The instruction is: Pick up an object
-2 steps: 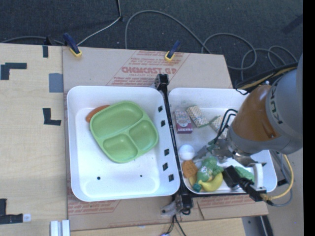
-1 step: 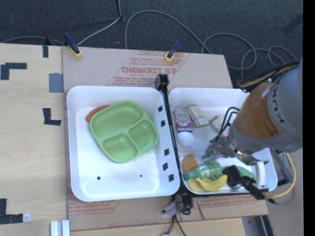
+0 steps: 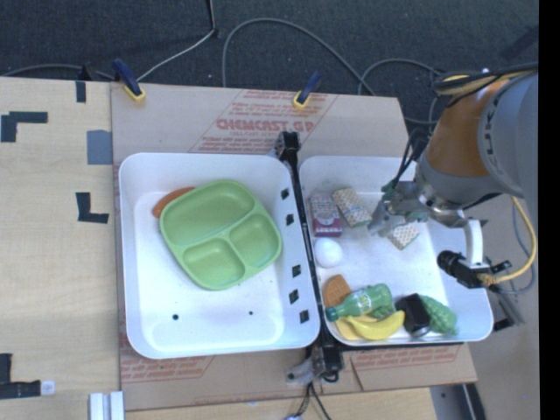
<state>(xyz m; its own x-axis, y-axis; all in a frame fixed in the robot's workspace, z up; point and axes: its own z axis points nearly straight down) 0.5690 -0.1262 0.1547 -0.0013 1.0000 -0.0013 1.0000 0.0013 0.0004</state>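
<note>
Right of centre, the arm (image 3: 477, 143) reaches into the right bin (image 3: 455, 335), pincer (image 3: 395, 213) low over the bin floor near its upper right part. Pincer fingers too blurred and bunched to read, cannot tell how open, cannot tell if anything is gripped. Checkered packet (image 3: 404, 234) lies just beside the pincer tip, lower right of it, maybe touching. Second checkered packet (image 3: 352, 205) sits left of the pincer, next to a purple box (image 3: 325, 214) by the divider. White egg (image 3: 328, 252) below the box. Bottom of the right bin: orange cookie (image 3: 336, 289), green bottle (image 3: 361, 303) lying on its side, banana (image 3: 374, 326) under it, black item (image 3: 415, 313) and green leafy item (image 3: 439, 315) at lower right. Left bin (image 3: 140, 252) holds a green divided tray (image 3: 219, 232), tilted, with an orange thing (image 3: 168, 201) poking out under its upper left edge. Both bins on cardboard (image 3: 254, 121) on the counter (image 3: 52, 234), clamps (image 3: 129, 80) at the cardboard's top edge.
</note>
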